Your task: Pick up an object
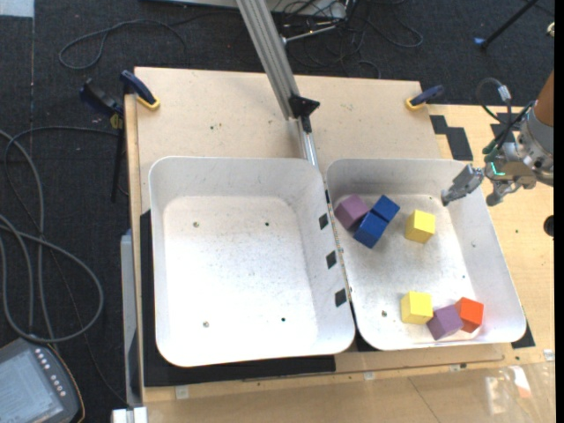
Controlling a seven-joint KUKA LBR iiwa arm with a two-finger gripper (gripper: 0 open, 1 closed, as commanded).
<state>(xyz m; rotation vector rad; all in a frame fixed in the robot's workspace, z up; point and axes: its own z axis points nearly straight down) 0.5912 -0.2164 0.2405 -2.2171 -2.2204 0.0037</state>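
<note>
The blocks I could take all lie in the right bin (493, 263). Toward its far left a purple cube (351, 210) touches two blue blocks (377, 219), and a yellow cube (420, 226) sits just right of them, apart. At the near right corner another yellow cube (416, 307), a purple block (444, 321) and an orange cube (471, 313) huddle together. My pincer (478, 189) hangs over the bin's far right rim, fingers spread wide, nothing between them. The left bin (167, 236) lies alongside, both on a pale board (220, 113) clamped at its far corners.
</note>
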